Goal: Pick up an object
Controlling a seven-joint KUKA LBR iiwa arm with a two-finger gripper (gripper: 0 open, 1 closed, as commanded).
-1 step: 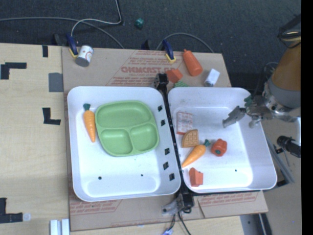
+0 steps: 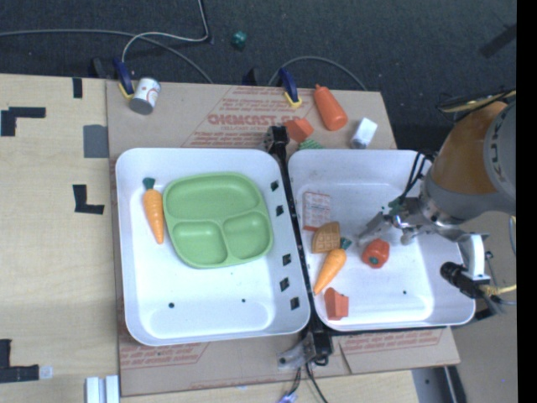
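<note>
Green divided plate (image 2: 220, 218) (left bin (image 2: 134, 175)); small can (image 2: 145, 94) on cardboard (image 2: 243, 116)

Hand (image 2: 379, 227) low in right bin (image 2: 419, 309), just above red tomato (image 2: 376, 253), beside carrot (image 2: 330, 269)

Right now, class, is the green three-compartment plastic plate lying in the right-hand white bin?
No: the green three-compartment plastic plate lies in the left white bin, next to a small orange toy carrot.

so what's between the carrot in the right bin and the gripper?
In the camera view, the small red tomato-like piece lies on the bin floor between the carrot and the gripper, just below the gripper's tips. Otherwise bare white bin.
</note>
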